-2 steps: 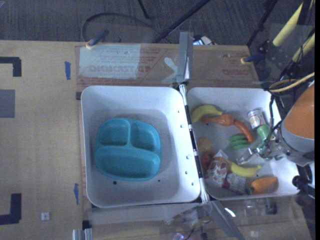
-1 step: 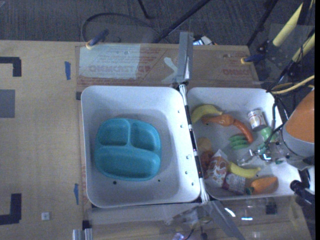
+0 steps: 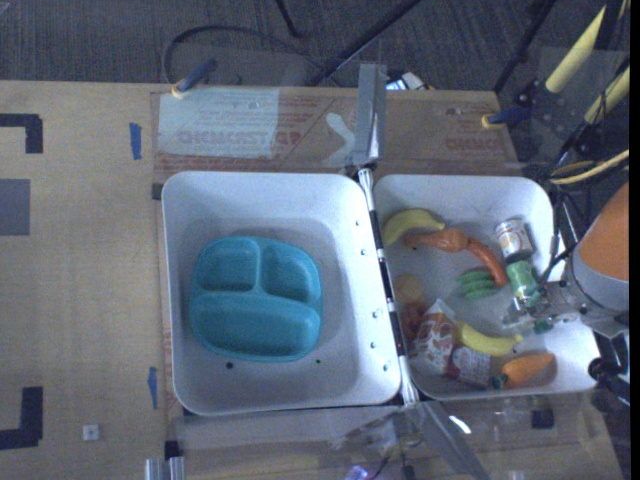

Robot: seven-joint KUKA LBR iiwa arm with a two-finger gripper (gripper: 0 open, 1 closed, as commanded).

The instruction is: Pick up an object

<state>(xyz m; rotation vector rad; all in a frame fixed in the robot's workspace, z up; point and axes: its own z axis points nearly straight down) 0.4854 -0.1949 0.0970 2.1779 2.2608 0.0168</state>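
The right bin (image 3: 560, 203) holds several small items. A yellow banana (image 3: 408, 223) lies at its far left, with a long orange piece (image 3: 460, 243) beside it. A clear bottle with a green label (image 3: 518, 263) lies near the right wall, and a green ridged item (image 3: 476, 283) sits left of it. A red and white snack bag (image 3: 440, 343), a second banana (image 3: 488, 340) and an orange carrot (image 3: 527, 368) lie along the front. My gripper (image 3: 535, 310) is low in the bin, right at the bottle's near end and just above the second banana.
The left bin (image 3: 200, 193) holds a blue divided plate (image 3: 257, 298). The arm's orange band (image 3: 612, 243) overhangs the right bin's right wall. A metal divider (image 3: 385, 298) separates the bins. Cardboard (image 3: 80, 268) covers the bench to the left.
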